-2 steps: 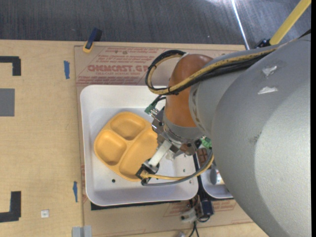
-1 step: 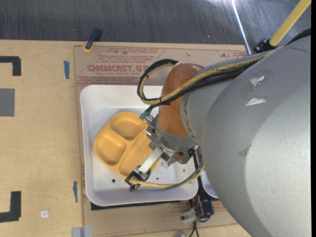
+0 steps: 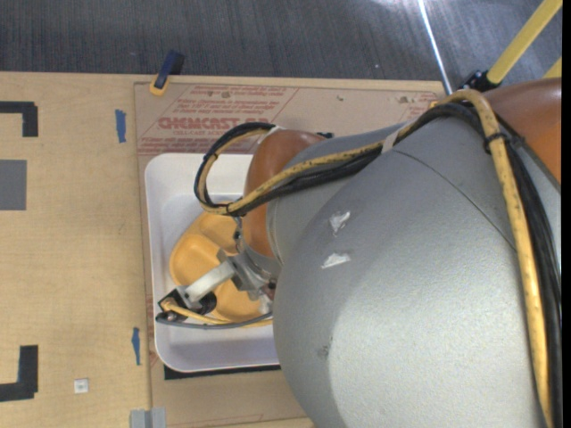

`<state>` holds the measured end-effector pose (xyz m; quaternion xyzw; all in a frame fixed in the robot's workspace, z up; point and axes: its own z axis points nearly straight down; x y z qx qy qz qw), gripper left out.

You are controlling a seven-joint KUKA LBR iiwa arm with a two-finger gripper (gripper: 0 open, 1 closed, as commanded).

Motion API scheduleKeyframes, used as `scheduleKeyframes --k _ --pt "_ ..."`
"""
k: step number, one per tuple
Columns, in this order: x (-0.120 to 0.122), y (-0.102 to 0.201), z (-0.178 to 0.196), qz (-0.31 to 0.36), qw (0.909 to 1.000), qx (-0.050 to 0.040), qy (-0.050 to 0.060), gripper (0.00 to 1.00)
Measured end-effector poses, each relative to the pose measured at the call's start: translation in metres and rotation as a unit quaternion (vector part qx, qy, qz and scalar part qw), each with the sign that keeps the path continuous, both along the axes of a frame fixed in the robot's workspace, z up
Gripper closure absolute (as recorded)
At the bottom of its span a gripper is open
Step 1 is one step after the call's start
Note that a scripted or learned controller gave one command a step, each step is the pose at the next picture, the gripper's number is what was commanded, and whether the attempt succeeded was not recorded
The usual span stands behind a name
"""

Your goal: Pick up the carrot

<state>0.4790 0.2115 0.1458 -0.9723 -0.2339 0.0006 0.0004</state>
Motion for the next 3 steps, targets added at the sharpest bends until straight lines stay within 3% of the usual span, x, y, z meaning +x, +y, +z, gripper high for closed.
scheduleKeyframes --k 1,2,3 --pt "0.0 -0.034 0.036 0.038 0.9993 -0.0001 0.0 1.0" --pt "0.0 -0.061 0.109 0.01 0.9999 0.0 0.0 1.0" --pt "0.014 -0.001 0.039 0.083 0.9965 0.0002 0.002 1.0"
